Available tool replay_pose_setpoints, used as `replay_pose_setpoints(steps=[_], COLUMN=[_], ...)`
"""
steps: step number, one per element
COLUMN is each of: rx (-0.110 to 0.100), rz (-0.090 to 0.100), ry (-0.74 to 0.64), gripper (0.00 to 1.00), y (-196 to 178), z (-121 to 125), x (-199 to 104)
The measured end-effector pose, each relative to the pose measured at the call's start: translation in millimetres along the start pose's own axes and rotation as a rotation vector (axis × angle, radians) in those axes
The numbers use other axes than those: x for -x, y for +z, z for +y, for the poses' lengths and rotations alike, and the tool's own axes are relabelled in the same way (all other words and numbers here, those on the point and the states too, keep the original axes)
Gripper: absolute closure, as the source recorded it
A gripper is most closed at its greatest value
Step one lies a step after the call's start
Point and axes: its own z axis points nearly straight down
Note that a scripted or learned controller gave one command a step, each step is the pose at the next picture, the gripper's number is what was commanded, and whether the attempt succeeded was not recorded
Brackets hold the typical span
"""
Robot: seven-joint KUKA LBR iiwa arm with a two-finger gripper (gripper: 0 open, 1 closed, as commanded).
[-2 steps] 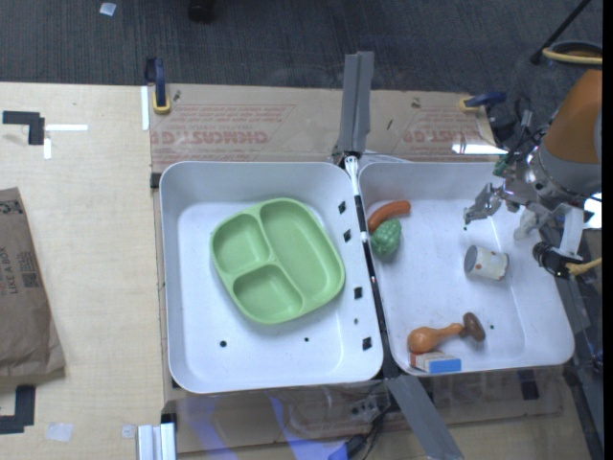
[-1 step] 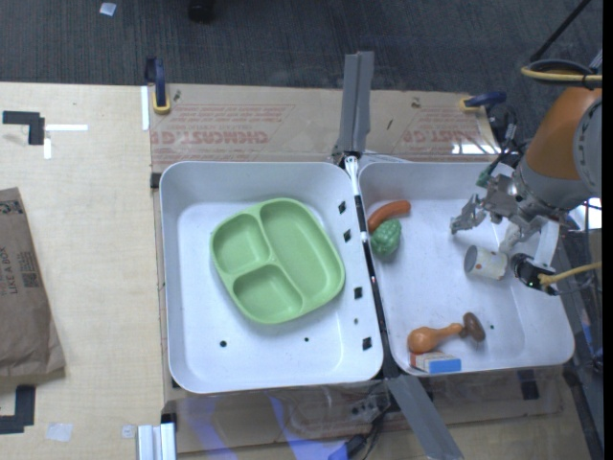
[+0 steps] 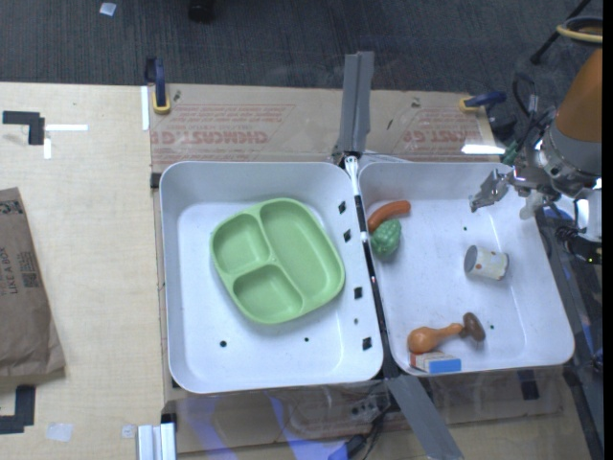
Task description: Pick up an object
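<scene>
While the grey arm with its orange band reaches in from the right, the tool point(image 3: 498, 188) hangs over the upper right corner of the right bin point(image 3: 536, 353). Its fingers are small and dark against the bin wall, and I cannot tell whether they stand wide or narrow; nothing shows between them.

Taking the right bin as the landmark: a small white cup point(image 3: 487, 263) lies on its side near the middle of that bin's floor, below and slightly left of the tool and apart from it. An orange carrot point(image 3: 389, 211) rests in the bin's upper left corner, and a green vegetable toy point(image 3: 386, 240) sits just below it, touching or nearly touching it, close to the divider. Near the bin's front edge lies an orange-brown drumstick toy point(image 3: 436, 335), its dark end pointing right, and just below it is a small blue and white box point(image 3: 437, 362) against the front wall.

Left of the right bin, the left bin point(image 3: 192, 353) holds a green divided plate point(image 3: 278, 259) with three compartments, lying flat at a tilt on the bin floor.
</scene>
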Motion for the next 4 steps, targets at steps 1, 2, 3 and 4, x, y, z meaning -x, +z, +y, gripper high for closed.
replay_pose_setpoints(steps=[1, 2, 3, 4], rx=[-0.003, -0.003, -0.002, -0.004], rz=[0.002, 0.003, 0.001, 0.005], ry=[-0.046, -0.095, 0.084, -0.03], gripper=[0.0, 0.0, 0.0, 0.0], y=[46, 72, 46, 72], z=[-39, -54, -26, -34], x=[-18, 4, -4, -1])
